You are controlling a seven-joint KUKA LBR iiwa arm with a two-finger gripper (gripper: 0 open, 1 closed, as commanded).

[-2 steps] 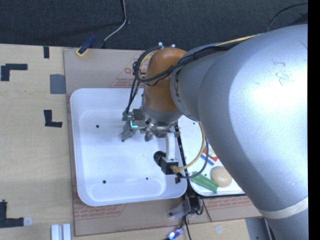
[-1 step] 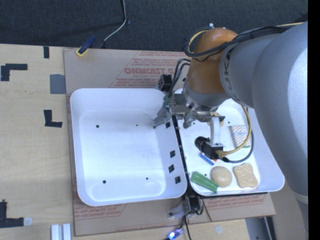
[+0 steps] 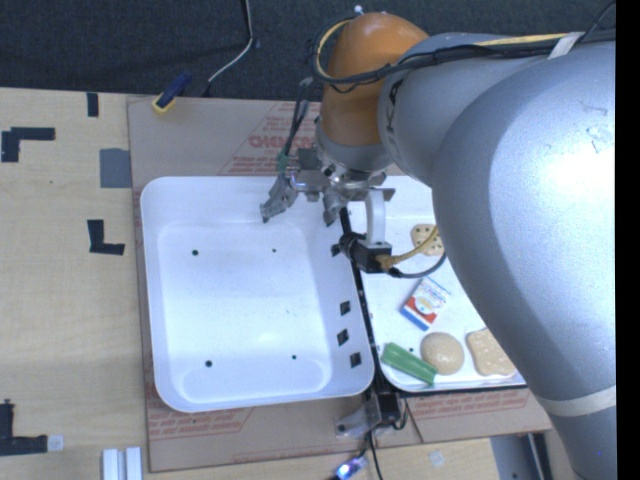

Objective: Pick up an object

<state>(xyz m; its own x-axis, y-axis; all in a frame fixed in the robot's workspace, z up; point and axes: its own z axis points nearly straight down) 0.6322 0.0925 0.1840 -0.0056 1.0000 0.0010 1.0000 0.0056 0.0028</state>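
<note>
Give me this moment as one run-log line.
arm: reaching in over bins | gripper: above far edge of left bin, nothing visibly held | right bin: green piece, round tan piece, red-white-blue packet

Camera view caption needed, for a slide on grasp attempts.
Gripper poised over the left bin's far edge; small objects lie in the right bin.
</note>
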